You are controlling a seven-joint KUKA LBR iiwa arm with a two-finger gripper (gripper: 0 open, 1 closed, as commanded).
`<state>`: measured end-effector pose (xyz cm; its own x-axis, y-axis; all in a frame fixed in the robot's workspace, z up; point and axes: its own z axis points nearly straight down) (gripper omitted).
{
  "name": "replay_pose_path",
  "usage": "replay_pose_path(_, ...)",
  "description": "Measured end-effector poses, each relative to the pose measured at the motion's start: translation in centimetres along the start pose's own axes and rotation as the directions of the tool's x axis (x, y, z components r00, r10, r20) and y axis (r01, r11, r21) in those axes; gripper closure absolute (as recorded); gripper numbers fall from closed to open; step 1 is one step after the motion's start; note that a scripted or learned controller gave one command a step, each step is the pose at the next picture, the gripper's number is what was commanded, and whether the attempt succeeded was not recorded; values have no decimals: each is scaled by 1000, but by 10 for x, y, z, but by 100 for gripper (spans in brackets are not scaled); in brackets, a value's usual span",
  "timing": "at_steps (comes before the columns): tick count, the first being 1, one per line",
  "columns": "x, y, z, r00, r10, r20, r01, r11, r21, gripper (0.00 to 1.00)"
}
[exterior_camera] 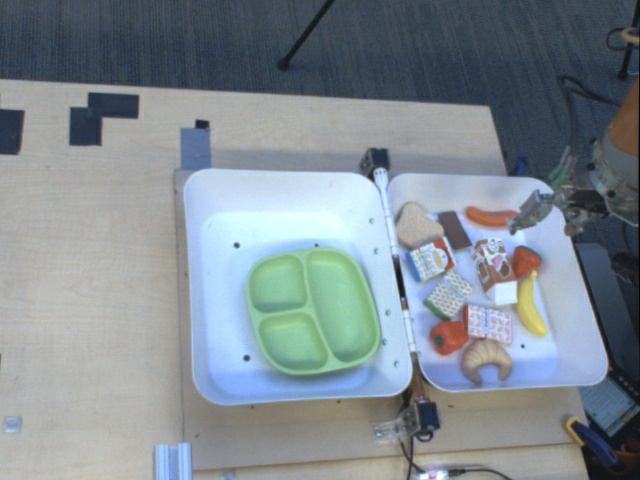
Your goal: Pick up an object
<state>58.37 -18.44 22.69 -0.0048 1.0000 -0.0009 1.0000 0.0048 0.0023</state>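
Note:
The right bin (pixel 585 353) holds several toy foods: an orange sausage (pixel 490 214), a bread slice (pixel 418 225), a brown bar (pixel 455 230), a small carton (pixel 430 261), a red pepper (pixel 526 261), a banana (pixel 530 305), a croissant (pixel 486 360) and several little boxes. My gripper (pixel 548 216) hangs over the bin's far right corner, just right of the sausage. It is open, and nothing sits between its fingers (pixel 527 211).
The left bin (pixel 215 268) carries a green divided plate (pixel 313 311). A black clamp (pixel 376 160) sits at the far end of the ridge between the bins. Cables and a clip (pixel 415 423) lie at the bench's near edge.

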Motion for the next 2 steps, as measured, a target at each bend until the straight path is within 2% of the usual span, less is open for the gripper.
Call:
replay_pose_path(1,-20,12,118,1000,0,4,0,1000,-24,0)
replay_pose_path(2,-10,-3,120,1000,-1,2,1,1000,-22,0)
